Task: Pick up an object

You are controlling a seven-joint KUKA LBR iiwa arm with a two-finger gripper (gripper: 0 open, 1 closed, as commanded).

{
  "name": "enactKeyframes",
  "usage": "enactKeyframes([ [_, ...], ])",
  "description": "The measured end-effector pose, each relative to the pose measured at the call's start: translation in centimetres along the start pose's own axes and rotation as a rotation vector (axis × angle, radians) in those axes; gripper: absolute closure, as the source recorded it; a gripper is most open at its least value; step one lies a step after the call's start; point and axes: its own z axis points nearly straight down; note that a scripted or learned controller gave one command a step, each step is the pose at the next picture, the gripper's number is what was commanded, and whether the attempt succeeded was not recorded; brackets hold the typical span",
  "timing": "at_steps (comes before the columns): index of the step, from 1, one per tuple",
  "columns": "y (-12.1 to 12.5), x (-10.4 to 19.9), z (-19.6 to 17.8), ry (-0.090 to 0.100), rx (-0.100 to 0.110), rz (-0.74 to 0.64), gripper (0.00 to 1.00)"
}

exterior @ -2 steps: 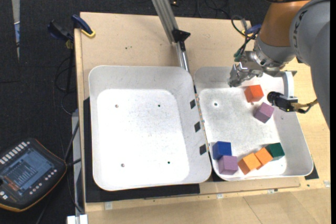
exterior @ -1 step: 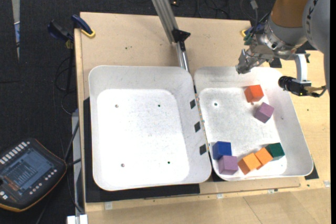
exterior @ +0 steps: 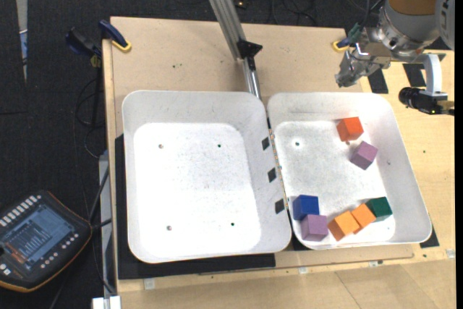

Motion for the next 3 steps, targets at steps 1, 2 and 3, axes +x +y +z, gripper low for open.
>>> enactKeyframes([
  [1,-0.9,6.1,0.5,0.004,0.008,-0.005,1.00],
  [2,-3.4,11.4,0.7,0.003,0.010,-0.005,1.00],
  [3,-5.4,17.4,1.5,0.003,0.011,-0.006,1.00],
])
